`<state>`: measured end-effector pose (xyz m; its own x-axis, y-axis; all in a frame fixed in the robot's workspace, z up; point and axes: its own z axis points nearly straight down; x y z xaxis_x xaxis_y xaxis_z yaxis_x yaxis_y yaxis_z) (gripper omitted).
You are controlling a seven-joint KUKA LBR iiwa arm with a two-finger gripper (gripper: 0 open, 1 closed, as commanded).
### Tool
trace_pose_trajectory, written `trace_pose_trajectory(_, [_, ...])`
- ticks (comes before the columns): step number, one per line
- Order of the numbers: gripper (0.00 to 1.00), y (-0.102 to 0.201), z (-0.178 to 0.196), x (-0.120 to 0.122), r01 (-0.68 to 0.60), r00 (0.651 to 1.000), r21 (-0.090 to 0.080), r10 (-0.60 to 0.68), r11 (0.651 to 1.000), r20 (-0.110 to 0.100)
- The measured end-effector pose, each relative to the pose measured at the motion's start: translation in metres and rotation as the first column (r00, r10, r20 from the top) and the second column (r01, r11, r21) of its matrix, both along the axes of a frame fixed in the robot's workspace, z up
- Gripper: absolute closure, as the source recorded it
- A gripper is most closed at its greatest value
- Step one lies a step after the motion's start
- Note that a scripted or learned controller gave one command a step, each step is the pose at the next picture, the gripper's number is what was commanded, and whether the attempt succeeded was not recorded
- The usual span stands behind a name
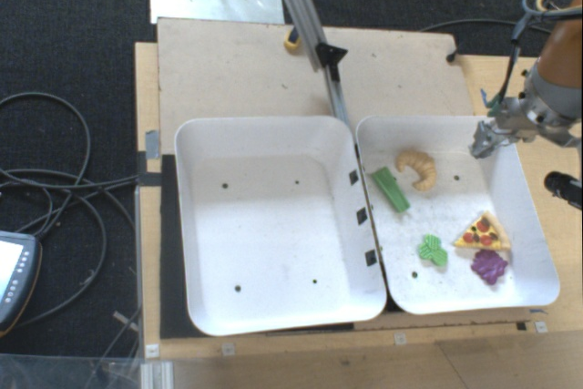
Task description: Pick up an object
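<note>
You are at the approach step: nothing is picked yet. The gripper (483, 144) hangs over the far right corner of the right bin (537, 223), and at this angle you cannot tell its state, though nothing shows in its grasp. Every candidate lies in that same bin. The croissant (418, 168) is the closest, to the gripper's left and a little nearer the camera; the green block (391, 189) lies just beyond it, further left. The pizza slice (483, 234) and the purple piece (490, 266) sit well toward the camera from the gripper, the green leaf (433, 250) left of them. In my judgement the next move calls for choosing one target, likely the croissant, centring over it, then descending.
</note>
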<state>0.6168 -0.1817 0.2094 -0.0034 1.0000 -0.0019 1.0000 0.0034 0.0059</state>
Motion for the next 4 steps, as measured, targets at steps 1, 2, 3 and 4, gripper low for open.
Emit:
trace_pose_trajectory(1, [1.00, 0.058, -0.005, 0.009, -0.008, 1.000, 0.004, 0.008, 1.000, -0.004])
trace_pose_trajectory(2, [1.00, 0.114, -0.007, 0.009, -0.007, 1.000, 0.004, 0.007, 1.000, -0.005])
trace_pose_trajectory(3, [1.00, 0.162, 0.001, 0.026, -0.007, 1.000, 0.004, 0.007, 1.000, -0.002])
trace_pose_trajectory(4, [1.00, 0.225, 0.007, 0.024, -0.008, 1.000, 0.005, 0.008, 1.000, -0.004])
